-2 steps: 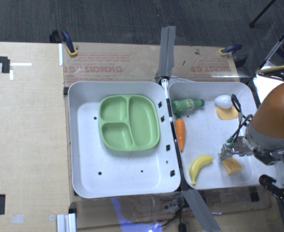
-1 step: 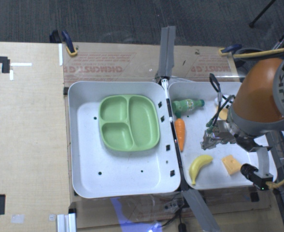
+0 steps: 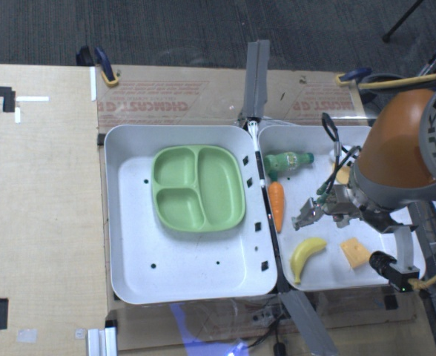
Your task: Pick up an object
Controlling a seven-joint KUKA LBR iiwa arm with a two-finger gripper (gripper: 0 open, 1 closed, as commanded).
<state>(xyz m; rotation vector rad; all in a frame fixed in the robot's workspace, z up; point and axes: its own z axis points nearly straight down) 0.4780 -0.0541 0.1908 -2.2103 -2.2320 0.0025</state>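
In the right bin (image 3: 318, 277) lie a green bottle (image 3: 288, 162), an orange carrot (image 3: 276, 204), a yellow banana (image 3: 305, 255) and a yellow cheese wedge (image 3: 355, 253). My gripper (image 3: 307, 217) hangs over the middle of this bin, right of the carrot and just above the banana. Nothing shows between its fingers. The arm's orange band (image 3: 400, 147) covers the bin's back right part.
The left bin (image 3: 129, 273) holds a green divided plate (image 3: 199, 188). A grey divider (image 3: 256, 80) rises behind where the two bins meet. Clamps and cardboard line the back edge. Cables run along the right side.
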